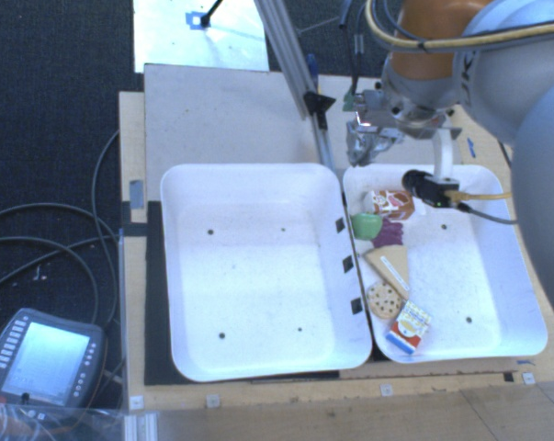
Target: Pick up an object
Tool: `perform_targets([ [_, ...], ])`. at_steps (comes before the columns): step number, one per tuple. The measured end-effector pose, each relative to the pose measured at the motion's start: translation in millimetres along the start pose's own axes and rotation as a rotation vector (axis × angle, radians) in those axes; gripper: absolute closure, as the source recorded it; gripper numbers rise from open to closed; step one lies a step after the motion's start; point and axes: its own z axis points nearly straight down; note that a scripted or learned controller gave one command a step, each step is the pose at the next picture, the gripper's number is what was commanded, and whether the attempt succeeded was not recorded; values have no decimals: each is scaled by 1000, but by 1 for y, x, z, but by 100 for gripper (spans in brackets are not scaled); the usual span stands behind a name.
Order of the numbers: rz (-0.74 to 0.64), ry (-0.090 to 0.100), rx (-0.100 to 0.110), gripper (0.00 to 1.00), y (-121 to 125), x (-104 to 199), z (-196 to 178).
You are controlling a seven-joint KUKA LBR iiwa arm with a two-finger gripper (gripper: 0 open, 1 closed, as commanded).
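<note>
White right bin [497,329] with toys crowded along its left edge, fingers [364,150] above far rim, state unclear

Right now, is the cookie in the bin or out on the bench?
In. The cookie lies on the floor of the right bin, against its left wall.

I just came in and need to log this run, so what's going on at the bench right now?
A grey robot arm with an orange band reaches in over the two white bins. Its gripper hangs above the far edge of the right bin, not yet among the objects. Small items lie clustered along that bin's left side: a green piece, a purple piece, a tan wedge, a round cookie and a small carton. Nothing appears picked up yet.
</note>
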Motion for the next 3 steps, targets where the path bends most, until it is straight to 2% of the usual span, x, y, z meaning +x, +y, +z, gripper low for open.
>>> perform_targets([
  [1,1,2,-15,100,-42,8,-201],
  [2,5,-1,3,100,8,-17,-111],
  [3,3,0,1,100,30,-19,-42],
])
